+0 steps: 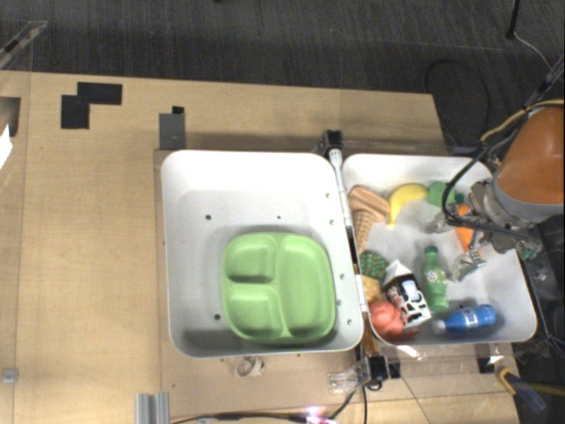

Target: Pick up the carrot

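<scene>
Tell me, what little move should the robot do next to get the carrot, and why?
Probably a small drop straight down. The tool sits in the right bin just below the orange carrot, which pokes out beside the wrist, next to the green bottle. I can't see anything held, so it likely needs to settle lower over the carrot first.

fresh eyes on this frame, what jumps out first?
The green divided plate lying alone in the left bin draws the eye first. Next comes the clutter in the right bin: a yellow banana near the back, a green bottle in the middle, a blue bottle at the front. The arm's orange band hangs over that bin's right side, with the carrot showing just below it.
</scene>
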### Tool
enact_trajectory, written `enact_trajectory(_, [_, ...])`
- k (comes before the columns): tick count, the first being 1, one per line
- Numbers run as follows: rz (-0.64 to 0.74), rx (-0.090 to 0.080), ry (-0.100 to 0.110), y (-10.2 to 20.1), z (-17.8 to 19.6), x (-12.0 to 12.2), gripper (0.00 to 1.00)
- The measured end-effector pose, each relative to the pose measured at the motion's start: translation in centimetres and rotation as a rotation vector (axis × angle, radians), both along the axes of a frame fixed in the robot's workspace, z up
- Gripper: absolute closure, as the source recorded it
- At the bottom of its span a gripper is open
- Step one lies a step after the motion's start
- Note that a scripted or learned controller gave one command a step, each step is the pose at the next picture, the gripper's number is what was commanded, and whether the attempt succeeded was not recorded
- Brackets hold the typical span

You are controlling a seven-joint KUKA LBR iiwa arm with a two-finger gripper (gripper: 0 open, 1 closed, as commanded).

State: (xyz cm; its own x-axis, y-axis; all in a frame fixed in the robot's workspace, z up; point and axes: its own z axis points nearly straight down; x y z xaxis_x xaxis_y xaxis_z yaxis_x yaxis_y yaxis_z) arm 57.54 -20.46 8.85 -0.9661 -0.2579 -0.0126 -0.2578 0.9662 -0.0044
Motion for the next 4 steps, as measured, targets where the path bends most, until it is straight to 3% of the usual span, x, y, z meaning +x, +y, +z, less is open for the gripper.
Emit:
enact_trajectory(1, [-0.210,0.002,-0.001,0.0,0.0,0.6,0.00])
enact_trajectory(2, [0.062,-0.001,-0.001,0.0,0.0,-0.5,0.00])
enact_trajectory(4, [-0.195,0.002,-0.001,0.0,0.0,-0.5,0.00])
